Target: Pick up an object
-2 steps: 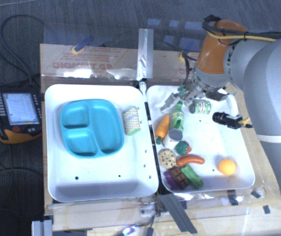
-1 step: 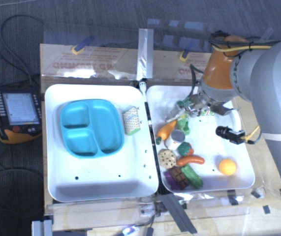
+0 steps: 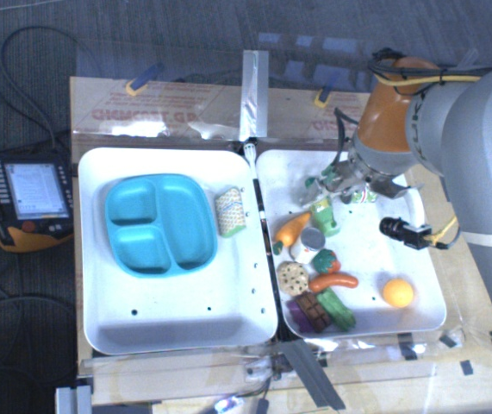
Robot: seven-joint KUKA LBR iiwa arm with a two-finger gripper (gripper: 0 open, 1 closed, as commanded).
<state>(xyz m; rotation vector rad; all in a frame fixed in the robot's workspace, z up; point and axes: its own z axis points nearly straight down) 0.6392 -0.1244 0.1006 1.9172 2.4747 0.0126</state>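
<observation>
Resting beneath jaws: green bottle

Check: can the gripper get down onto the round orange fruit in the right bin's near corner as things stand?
Probably yes. The round orange fruit lies alone on bare bin floor, apart from the toy food pile, though near the right bin wall. The gripper is over the bin's far side.

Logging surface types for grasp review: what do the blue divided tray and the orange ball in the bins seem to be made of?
The blue divided tray looks like moulded plastic, matte: uniform colour, soft rounded compartment edges. The orange ball looks smooth, probably plastic toy fruit; its even colour and faint sheen suggest this, though rubber or foam cannot be ruled out.
</observation>
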